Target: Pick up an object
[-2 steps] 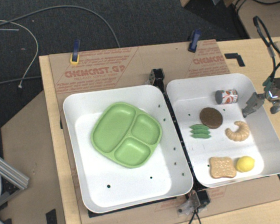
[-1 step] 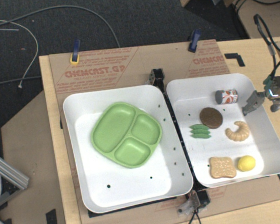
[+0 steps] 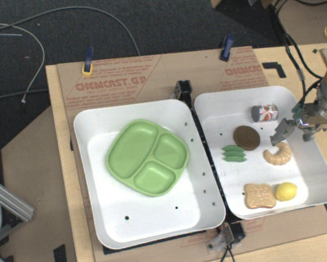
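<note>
Croissant (image 3: 278, 155): I judged it light, stiff, curved; best pinched across its middle. Gripper (image 3: 292, 128) hung open, empty, just above.

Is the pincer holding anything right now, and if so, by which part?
Nothing is held. The pincer hangs open above the right white bin, just above the tan curved croissant-shaped piece, with no object between its fingers.

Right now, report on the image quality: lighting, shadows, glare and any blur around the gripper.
Camera view: lighting is even and diffuse; the green divided plate reads clearly, with only soft shading along the left bin's rim. The right bin's white floor is bright but not blown out. The gripper looks soft-edged beside the sharper croissant and brown disc.
</note>
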`<state>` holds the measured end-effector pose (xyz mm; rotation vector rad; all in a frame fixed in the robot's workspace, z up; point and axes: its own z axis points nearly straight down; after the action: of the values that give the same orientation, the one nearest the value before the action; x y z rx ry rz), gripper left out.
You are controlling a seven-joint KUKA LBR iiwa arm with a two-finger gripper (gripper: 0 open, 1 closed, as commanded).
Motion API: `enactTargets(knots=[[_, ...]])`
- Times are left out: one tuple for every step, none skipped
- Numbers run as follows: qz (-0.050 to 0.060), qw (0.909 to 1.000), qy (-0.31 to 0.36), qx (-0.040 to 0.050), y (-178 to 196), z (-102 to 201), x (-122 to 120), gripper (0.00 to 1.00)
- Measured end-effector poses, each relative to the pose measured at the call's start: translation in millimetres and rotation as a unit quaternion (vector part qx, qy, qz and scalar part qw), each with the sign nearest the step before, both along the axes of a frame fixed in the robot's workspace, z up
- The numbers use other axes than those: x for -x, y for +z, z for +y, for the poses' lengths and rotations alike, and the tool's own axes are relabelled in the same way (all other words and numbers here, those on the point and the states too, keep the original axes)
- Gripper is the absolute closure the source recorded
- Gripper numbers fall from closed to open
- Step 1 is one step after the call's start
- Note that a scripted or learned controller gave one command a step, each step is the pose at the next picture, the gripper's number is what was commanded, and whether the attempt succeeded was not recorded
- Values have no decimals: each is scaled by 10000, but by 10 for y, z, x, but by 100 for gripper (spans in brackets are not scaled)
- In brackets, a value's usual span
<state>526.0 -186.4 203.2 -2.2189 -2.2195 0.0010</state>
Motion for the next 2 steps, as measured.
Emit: enactTargets(knots=[[0, 10000, 0, -3, -548, 95, -29, 0], [4, 10000, 0, -3, -969, 67, -7, 0]])
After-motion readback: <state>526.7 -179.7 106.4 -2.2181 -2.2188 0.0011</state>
